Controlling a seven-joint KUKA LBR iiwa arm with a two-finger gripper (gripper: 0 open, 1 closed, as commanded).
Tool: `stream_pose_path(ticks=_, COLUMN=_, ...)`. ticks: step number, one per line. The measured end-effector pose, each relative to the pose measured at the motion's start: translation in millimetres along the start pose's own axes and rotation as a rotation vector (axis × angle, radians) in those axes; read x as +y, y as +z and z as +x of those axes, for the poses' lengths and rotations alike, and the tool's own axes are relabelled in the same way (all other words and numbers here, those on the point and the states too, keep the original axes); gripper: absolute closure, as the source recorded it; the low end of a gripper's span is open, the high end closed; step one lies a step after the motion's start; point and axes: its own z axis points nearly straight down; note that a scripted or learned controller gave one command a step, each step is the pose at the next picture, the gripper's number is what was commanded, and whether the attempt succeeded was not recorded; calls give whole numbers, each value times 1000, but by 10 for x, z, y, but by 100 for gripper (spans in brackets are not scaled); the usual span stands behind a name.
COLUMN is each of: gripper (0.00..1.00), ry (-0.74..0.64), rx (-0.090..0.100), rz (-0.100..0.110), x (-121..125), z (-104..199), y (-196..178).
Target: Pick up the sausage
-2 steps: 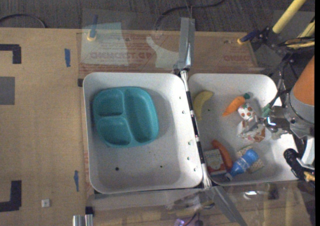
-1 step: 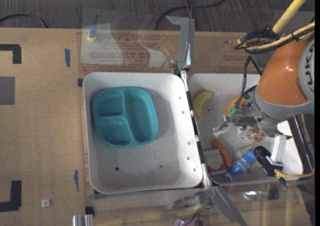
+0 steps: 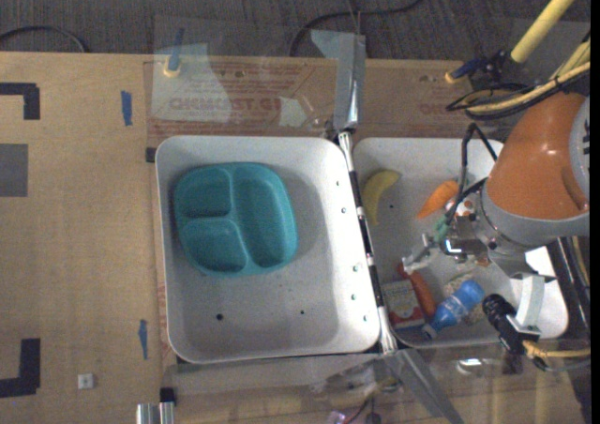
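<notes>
The sausage (image 3: 423, 295) is a short red-orange piece lying near the front left of the right bin (image 3: 412, 146). It sits between a small printed packet (image 3: 399, 300) and a blue bottle (image 3: 457, 306). My gripper (image 3: 424, 251) hangs low over the right bin, just behind and above the sausage, at the end of the grey arm with its orange band (image 3: 534, 169). Nothing shows as held in it. The wrist hides part of the bin's right half.
A yellow banana-like piece (image 3: 378, 192) lies at the right bin's back left, and an orange carrot (image 3: 438, 199) is beside the gripper. The left bin (image 3: 253, 319) holds a teal divided plate (image 3: 234, 218). A metal divider (image 3: 361, 253) separates the bins.
</notes>
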Motion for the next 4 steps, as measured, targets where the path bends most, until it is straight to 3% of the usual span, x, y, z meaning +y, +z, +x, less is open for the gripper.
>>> stream_pose_path(ticks=1, gripper=0, ry=-83, rx=0, rz=-1, x=-5, z=-406, y=666)
stream_pose_path(ticks=2, gripper=0, ry=-153, rx=-2, rz=-16, x=136, z=-313, y=891)
stream_pose_path(ticks=3, gripper=0, ry=-350, rx=-6, rz=-13, x=329, z=-1089, y=954)
stream_pose_path(ticks=4, gripper=100, ry=-343, rx=-13, rz=-21, x=339, z=-1133, y=840)
